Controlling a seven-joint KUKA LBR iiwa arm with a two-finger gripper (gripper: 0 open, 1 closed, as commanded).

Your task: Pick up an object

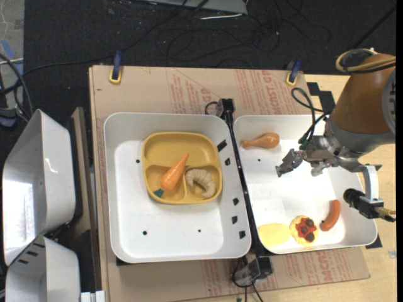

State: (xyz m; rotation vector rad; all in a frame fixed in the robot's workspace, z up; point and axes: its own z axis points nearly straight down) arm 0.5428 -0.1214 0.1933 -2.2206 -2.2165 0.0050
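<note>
My gripper point(284, 167) hangs over the right bin point(283, 200), near its middle, with the grey and orange arm point(365, 106) reaching in from the right. An orange-tan chicken drumstick point(261, 142) lies just up and left of the gripper, apart from it. At the bin's front right lies a red-orange sausage point(331, 215). Beside it sit a small yellow tart with red topping point(304, 228) and a flat pale yellow disc point(273, 234). I see nothing held in the gripper.
The left bin point(170, 231) holds a yellow divided plate point(182, 141) with a carrot point(174, 172) and a pale shrimp point(203, 181) in it. A black divider point(234, 168) runs between the bins. White containers point(38, 175) stand off the bench at left.
</note>
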